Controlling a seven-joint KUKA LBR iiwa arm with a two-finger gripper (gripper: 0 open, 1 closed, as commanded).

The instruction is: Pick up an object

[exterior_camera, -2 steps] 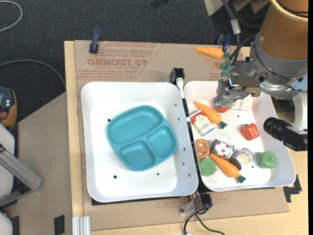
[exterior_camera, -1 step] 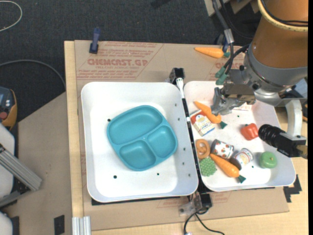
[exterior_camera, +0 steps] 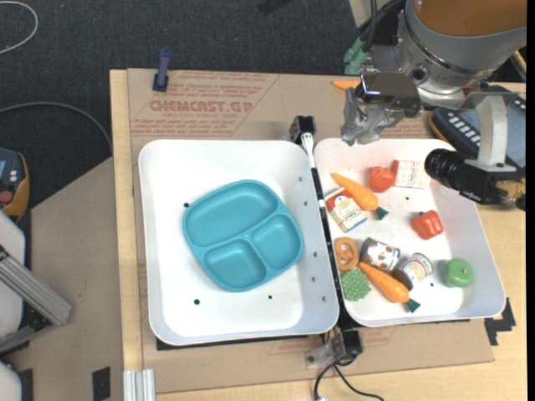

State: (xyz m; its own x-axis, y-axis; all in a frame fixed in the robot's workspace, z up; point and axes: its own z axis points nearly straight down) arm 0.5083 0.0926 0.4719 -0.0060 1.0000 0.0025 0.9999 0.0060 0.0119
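Gripper (exterior_camera: 361, 132) hangs above the far rim of the right bin (exterior_camera: 485, 286); whether it is released or clenched cannot be told, and nothing shows in it. Below it in that bin lie two carrots (exterior_camera: 355, 190), red peppers (exterior_camera: 427, 224), a can (exterior_camera: 415, 268), a pretzel (exterior_camera: 345, 253). Left bin (exterior_camera: 159, 224) holds a blue divided plate (exterior_camera: 242, 235).

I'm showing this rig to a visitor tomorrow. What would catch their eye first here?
Probably the big teal divided plate, lying alone in the left bin. Next, the bright clutter in the right bin: two orange carrots, red peppers, a green apple. Above that bin's far left corner hangs the arm's tool, under the orange band.
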